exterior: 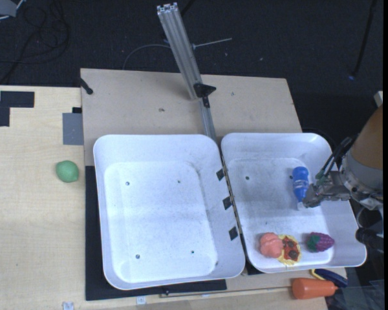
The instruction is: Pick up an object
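- White plastic, shallow and speckled: two bins side by side on the bench, left bin (156, 212) and right bin (271, 154), touching along the middle edge, with small black clips on that seam.
- Seen from the one camera above, at a slant: grey arm (365, 166) entering from the right side, low over the right rim of the right bin.
- Gripper (310, 197) inside the right bin, just beside the lower end of a blue object (300, 181), on its right side.
- Not possible to tell from this picture whether the claw is released or clenched; dark and small against the arm, nothing clearly seen inside it.
- Blue object lying on the floor of the right bin, in the right half, long axis about upright in the picture, a white part at the lower end.
- Along the near wall of the same bin, three more things in a row: a pink-orange lump (269, 244), touching it a yellow and red piece (289, 250), and near them on the right a purple-magenta piece (320, 241).
- All three well apart from the gripper.
- Outside the bins: a green ball (67, 171) on the pale wooden table at the left, and an orange carrot-like thing (313, 288) below the near right corner of the right bin.
- Behind the bins, a metal rail (181, 50) tilted up and to the left, over a dark floor with cables.
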